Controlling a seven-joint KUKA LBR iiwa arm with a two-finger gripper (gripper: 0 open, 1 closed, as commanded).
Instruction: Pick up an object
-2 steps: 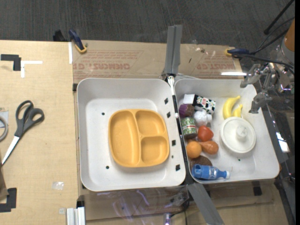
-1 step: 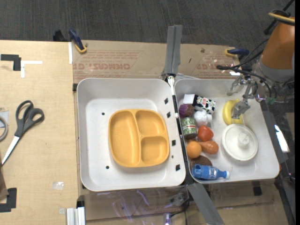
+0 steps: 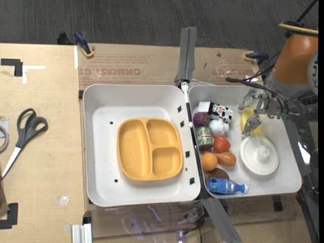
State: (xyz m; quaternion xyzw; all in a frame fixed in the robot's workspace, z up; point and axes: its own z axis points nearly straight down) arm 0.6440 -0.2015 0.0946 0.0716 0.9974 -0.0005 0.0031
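The end effector [image 3: 251, 125] hangs over the right bin [image 3: 291, 186], toward its back right corner, the arm coming in from that side. Its thin fingers point down and somewhat toward the bin's middle; how far apart they stand cannot be told from this slant, and nothing shows between them.

The nearest thing is a yellow object [image 3: 254, 124], lying right under the fingertips and partly hidden by them, so its long axis is unclear. It sits just behind the white bowl [image 3: 259, 155], which lies toward the front of the bin from the end effector. If the yellow object is the target, the coming move is mostly a straight descent, with little sideways travel.

The other candidates crowd the bin's left wall, well to the left of the end effector: a green can [image 3: 204, 136], a tomato [image 3: 221, 144], an orange [image 3: 209, 161], and a blue bottle [image 3: 226, 187] lying along the front edge.

The left bin [image 3: 96, 151] holds a divided yellow plate [image 3: 150, 149].
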